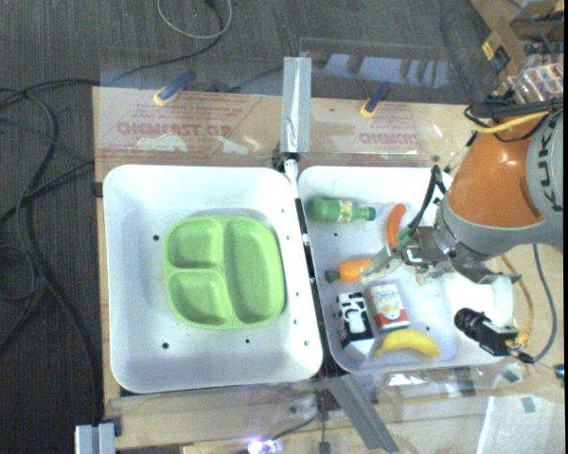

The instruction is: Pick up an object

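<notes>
Camera view is showing the gripper hanging low over the right bin, and whether it is open or closed cannot be told, nor whether it is gripping anything. Just left of it an orange carrot is lying on the bin floor, and a second carrot-like orange piece is sitting upright just above it. A red-and-white can is lying below the gripper, with a black-and-white packet touching its left side and a yellow banana resting near the front wall. A green bottle is lying on its side toward the back. The arm, orange-banded, is reaching in from the right. In the left bin a green divided tray is sitting near the middle.
</notes>
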You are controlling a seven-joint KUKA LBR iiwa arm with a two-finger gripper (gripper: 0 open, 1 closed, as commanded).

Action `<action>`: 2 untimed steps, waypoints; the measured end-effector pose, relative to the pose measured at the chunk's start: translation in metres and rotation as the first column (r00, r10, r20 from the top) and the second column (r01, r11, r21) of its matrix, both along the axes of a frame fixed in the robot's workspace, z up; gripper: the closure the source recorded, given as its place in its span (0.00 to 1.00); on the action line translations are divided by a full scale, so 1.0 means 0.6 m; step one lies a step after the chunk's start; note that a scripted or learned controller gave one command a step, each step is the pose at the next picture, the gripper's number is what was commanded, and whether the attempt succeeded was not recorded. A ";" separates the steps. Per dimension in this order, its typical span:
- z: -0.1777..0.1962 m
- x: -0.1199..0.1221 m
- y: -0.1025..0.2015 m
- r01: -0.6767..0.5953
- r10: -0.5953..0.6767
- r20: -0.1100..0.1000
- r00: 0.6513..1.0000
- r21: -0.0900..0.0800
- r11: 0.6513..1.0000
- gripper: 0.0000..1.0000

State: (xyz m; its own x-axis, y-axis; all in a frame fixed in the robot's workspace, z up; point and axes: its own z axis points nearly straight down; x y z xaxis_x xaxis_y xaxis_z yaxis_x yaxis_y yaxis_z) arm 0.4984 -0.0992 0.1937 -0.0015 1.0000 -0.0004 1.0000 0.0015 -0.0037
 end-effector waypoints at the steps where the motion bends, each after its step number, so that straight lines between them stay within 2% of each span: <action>1: -0.142 -0.018 -0.028 -0.029 0.029 0.002 1.000 0.002 1.000 0.00; 2: -0.130 -0.018 -0.026 -0.030 0.030 0.000 1.000 0.004 1.000 1.00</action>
State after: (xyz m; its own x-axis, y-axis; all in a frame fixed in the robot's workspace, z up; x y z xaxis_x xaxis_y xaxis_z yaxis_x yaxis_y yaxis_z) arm 0.4875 -0.1145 0.1158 -0.0319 0.9995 0.0036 0.9995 0.0320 -0.0041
